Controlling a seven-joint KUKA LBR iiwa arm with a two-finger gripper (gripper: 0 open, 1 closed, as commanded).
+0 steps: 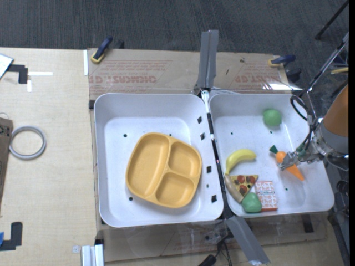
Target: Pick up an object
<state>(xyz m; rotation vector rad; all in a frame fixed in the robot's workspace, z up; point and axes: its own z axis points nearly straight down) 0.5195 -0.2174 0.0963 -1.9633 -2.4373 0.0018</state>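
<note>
The jaws hovered right over the orange carrot (whether gripping it, I could not tell), just right of the banana.

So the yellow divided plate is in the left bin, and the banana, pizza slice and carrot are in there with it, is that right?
Not quite. The camera view shows the yellow divided plate in the left bin, but the banana, pizza slice and carrot lie in the right bin.
</note>
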